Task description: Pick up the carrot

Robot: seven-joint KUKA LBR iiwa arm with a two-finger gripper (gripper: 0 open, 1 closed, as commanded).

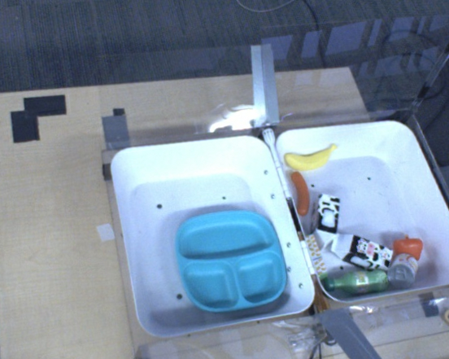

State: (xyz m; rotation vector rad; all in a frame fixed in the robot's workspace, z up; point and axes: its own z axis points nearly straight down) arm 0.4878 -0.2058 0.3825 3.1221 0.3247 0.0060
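The carrot [300,193] is a slim orange-red stick lying lengthwise against the left wall of the right bin [418,157], just below a yellow banana [310,157]. Nothing lies on top of it, and it stays apart from the black-and-white carton [328,212] to its lower right.
A blue divided plate [231,258] sits in the left bin [144,226]. The right bin's front holds a second black-and-white carton [365,253], a green bottle [355,283], an orange-capped item [408,250] and a small wrapped bar [315,254]. A metal post [265,87] stands behind the divider.
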